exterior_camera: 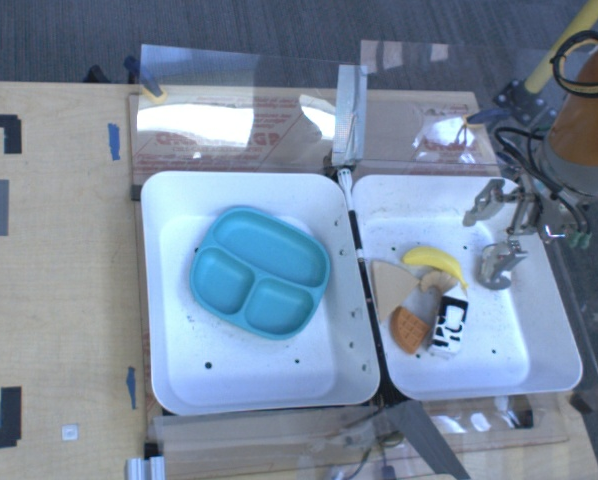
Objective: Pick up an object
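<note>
- Seen from above at a slant: a pale wooden bench (49,298) carries two shallow white plastic bins side by side, touching along their inner edges.
- The left bin (169,368) holds one thing, a light blue plastic plate with three compartments (261,271), lying flat near the middle and turned at a slight angle.
- The right bin (539,363) holds a small cluster of possible objects to pick up, gathered left of centre.
- In that cluster: a small yellow banana-shaped toy (434,260) at the top; just below it a small tan rounded piece (436,282); a round orange-brown waffle-textured piece (409,328) at the lower left; and a black and white blocky item (450,322) touching it on the right.
- A flat, pale triangular sheet (391,283) appears to lie under the cluster's left side.
- The metal two-finger gripper (499,264) hangs over the right bin's upper right area, near the cluster but apart from it, to the right of the banana.
- It appears to hold nothing; whether its fingers are spread or pressed together cannot be told from this angle.
- Black cables loop around the wrist, and the arm's orange band (584,128) sits at the far right.
- Judged from this layout, no grasp has begun; the cluster's tight packing could make a clean grip on a single piece difficult.
</note>
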